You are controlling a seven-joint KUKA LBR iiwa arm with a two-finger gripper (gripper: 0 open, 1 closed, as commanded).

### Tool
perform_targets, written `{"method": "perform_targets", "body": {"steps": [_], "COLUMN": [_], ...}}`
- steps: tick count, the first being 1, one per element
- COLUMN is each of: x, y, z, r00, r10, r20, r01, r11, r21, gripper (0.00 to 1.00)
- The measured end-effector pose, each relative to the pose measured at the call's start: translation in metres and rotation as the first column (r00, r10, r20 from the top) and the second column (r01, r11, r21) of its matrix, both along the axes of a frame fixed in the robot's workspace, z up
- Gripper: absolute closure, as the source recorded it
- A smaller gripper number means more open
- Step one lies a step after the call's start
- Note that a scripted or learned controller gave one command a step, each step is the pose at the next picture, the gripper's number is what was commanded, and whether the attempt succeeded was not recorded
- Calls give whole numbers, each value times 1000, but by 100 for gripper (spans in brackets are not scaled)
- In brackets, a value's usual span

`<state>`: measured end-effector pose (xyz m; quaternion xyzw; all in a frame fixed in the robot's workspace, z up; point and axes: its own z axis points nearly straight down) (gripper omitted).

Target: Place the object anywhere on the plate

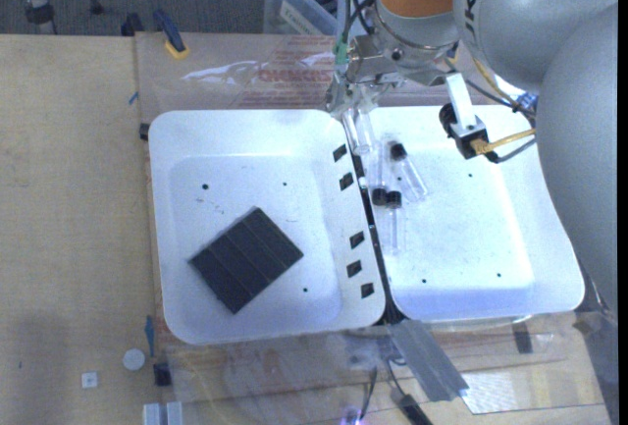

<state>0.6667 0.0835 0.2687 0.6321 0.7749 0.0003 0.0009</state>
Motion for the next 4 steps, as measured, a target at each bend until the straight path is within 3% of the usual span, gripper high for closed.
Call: {"method": "perform_targets", "body": {"steps": [1,2,3,4], "x": [0,-1,-7,-8], "y": [63,95,112,143], "z": [164,115,168,168], "r00": [995,843,669,319], "r10": [98,538,743,948], "r20": [0,-3,5,4], "r01": [-98,-538,-743,-948], "r11": [995,843,669,319], "r21": [0,1,-4,-6], "gripper": [100,100,100,100]}}
